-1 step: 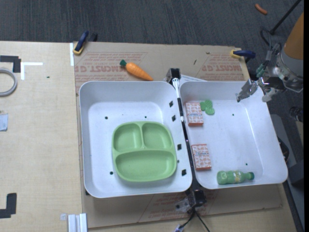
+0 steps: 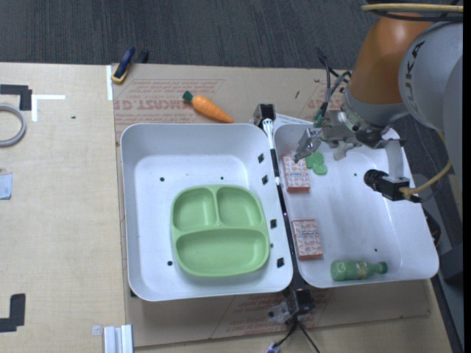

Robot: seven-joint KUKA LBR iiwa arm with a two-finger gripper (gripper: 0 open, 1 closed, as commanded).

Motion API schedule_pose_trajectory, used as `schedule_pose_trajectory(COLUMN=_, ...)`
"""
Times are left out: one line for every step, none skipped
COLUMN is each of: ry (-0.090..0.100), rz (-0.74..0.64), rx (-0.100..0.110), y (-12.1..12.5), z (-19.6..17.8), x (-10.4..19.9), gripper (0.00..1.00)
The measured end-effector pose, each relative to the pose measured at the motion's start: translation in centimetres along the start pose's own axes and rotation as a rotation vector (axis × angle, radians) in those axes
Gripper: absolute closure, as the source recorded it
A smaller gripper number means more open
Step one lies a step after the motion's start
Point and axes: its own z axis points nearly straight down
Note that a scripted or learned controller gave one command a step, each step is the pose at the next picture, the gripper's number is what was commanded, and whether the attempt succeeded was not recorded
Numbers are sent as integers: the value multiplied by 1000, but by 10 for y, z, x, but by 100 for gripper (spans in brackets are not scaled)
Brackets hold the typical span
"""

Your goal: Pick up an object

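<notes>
I see two white bins side by side on the counter (image 2: 59,219). The left bin (image 2: 147,153) holds one thing, a green divided plate (image 2: 219,230), lying flat near its middle. The right bin (image 2: 368,226) holds the rest: a small red-and-white box (image 2: 296,173) against the wall it shares with the left bin, a second box (image 2: 307,239) of the same kind further along that wall toward the near edge, and a green bottle (image 2: 358,269) on its side by the near rim. A small green object (image 2: 317,163) lies at the far end, just beside the first box. The hand (image 2: 307,150) hangs over that far end, its tips right above the small green object; I cannot tell whether it is released or clenched. Outside the bins, a toy carrot (image 2: 208,107) lies on the cardboard just beyond the left bin's far rim.
</notes>
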Motion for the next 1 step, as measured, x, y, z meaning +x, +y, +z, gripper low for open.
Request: schedule_pose_trajectory(ry=0, rz=-273, rx=-1, y=-12, z=0, x=49, gripper=0)
